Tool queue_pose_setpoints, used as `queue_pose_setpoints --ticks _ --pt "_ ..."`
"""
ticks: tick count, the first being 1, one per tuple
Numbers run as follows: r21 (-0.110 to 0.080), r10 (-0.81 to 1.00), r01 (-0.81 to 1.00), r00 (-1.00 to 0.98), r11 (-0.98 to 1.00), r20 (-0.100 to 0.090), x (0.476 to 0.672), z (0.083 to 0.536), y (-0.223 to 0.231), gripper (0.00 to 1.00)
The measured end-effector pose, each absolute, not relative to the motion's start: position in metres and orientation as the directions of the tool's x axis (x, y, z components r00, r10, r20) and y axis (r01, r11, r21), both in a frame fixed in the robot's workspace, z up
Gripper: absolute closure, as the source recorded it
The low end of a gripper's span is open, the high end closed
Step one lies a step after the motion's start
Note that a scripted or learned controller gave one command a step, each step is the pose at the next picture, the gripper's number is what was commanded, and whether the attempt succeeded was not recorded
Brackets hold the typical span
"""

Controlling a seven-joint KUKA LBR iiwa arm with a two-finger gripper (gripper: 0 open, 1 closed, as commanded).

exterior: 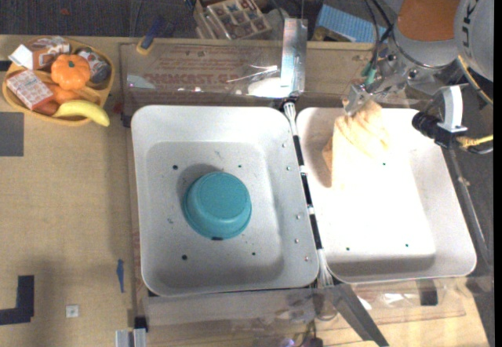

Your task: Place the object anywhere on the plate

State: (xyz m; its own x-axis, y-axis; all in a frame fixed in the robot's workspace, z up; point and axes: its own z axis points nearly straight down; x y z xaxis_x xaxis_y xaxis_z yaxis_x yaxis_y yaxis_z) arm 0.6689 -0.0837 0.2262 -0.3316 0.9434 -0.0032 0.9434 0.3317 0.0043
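Observation:
A round teal plate lies in the middle of the left bin. A pale tan, soft-looking object hangs over the far left part of the right bin. Its top edge is pinched between the fingers of my gripper, which comes down from the upper right and is shut on it. The object's lower end is near the bin floor; whether it touches is unclear. The plate sits well to the left of the gripper, across the wall between the bins.
A basket with a banana, an orange pumpkin-like toy and small boxes sits at the bench's far left. A cardboard panel and a metal bracket stand behind the bins.

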Motion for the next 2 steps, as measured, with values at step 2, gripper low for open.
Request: queue_pose_setpoints --ticks 2 --pt "0.002 0.427 0.427 -0.904 0.904 -0.002 0.612 0.222 -0.01 1.0"
